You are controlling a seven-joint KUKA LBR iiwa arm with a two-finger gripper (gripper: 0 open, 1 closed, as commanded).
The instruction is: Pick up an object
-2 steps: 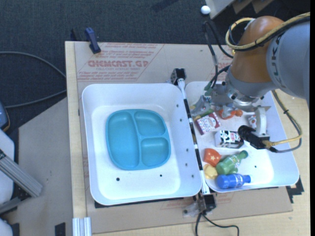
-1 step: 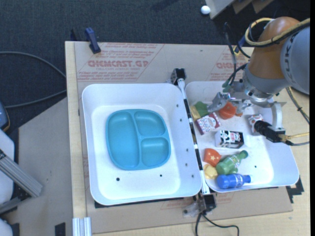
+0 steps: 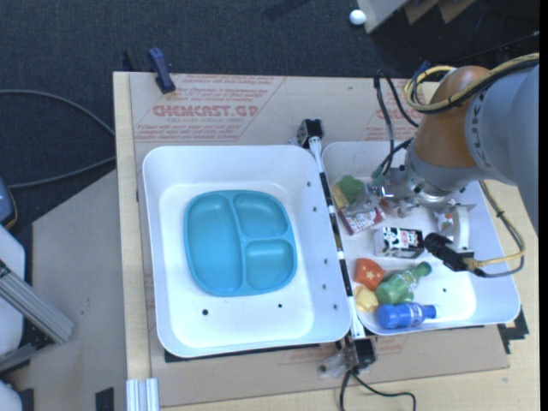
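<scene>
The grey arm's tool (image 3: 396, 192) is hanging over the right-hand shallow white bin (image 3: 488, 306), its tip hiding under the wrist, so whether it is spread or pressed together cannot be told. A crumpled red-and-white packet (image 3: 360, 219) and a small black-and-white carton (image 3: 401, 240) are lying just beside it, with a blue plastic bottle (image 3: 402, 315) nearer the front wall.

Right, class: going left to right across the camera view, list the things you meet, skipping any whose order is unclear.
Blue clamp → blue divided plate → black clip → green item → black-and-white packet.
</scene>
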